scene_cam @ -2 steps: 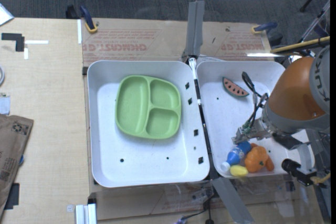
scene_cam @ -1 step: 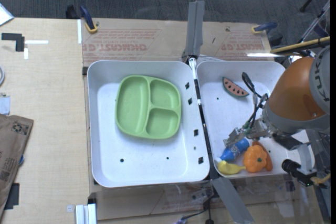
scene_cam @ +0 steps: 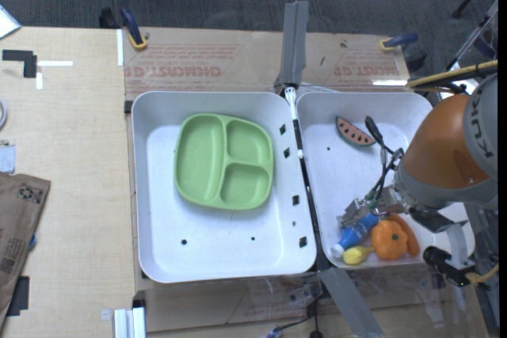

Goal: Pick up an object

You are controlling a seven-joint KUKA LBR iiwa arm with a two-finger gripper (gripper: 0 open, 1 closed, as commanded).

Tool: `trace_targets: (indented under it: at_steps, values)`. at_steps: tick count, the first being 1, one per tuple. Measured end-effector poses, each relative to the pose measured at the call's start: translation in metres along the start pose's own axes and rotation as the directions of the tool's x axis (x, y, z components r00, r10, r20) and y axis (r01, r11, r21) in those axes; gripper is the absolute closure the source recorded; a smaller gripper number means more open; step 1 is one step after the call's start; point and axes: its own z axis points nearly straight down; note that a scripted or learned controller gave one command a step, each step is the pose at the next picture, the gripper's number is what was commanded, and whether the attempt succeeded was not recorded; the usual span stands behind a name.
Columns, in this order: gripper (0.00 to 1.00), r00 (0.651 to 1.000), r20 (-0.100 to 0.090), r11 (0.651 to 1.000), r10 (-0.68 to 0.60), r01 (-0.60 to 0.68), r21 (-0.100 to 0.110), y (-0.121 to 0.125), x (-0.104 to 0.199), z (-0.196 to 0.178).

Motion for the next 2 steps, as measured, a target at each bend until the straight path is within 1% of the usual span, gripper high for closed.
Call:
trace_targets:
  at_steps: [1, 2]
  values:
    - [1.00, 1.000, 0.001, 1.000, 0.002, -0.002, -0.007, 0.003, -0.001, -0.010]
    - [1.00, 0.966, 0.004, 0.966, 0.259, -0.259, 0.000, 0.046, 0.046, -0.137]
